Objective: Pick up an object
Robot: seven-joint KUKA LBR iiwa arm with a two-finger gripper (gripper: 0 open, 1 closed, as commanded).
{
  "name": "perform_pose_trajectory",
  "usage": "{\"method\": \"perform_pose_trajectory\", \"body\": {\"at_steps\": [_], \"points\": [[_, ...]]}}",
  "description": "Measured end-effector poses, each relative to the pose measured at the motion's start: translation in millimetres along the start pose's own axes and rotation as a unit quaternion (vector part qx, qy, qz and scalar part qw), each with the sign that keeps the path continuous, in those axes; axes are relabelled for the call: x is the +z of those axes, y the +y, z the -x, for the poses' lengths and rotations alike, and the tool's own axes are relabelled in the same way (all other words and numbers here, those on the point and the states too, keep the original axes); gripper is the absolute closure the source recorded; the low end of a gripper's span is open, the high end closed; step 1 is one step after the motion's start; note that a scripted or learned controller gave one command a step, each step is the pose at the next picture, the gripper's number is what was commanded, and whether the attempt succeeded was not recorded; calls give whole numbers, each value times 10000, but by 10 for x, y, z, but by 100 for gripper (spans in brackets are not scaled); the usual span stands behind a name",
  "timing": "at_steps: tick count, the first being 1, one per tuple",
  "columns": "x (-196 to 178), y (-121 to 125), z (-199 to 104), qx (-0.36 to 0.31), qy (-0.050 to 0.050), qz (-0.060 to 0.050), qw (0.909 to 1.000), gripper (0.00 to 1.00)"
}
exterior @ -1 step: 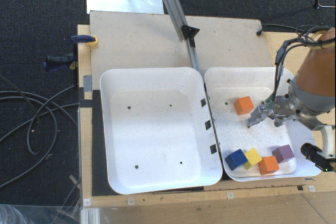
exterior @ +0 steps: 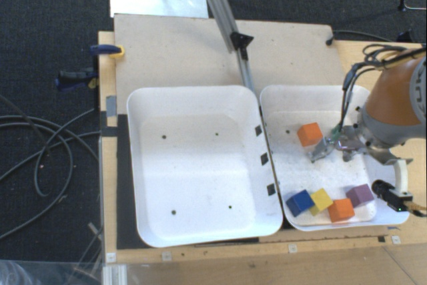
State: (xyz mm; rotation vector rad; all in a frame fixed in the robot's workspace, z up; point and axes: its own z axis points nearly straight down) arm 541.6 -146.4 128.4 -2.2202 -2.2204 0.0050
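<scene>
While the arm is reaching in from the right, the gripper is hovering in the right bin, fingers slightly apart and holding nothing. An orange cube is sitting just beside its fingertips; blue, yellow, orange and purple cubes are lying along the near wall.

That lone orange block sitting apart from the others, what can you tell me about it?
The orange block is a small cube, plain and matte, perhaps wood or foam. It sits flat but turned slightly askew on the floor of the right bin, in its upper half, apart from the four blocks clustered at the near edge. The gripper hovers just beside it, not clearly touching.
</scene>
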Motion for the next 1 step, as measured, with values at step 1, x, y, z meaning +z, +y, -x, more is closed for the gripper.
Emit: {"method": "perform_pose_trajectory", "body": {"at_steps": [1], "points": [[404,-17,-449,-37,21,2,10000,0]]}}
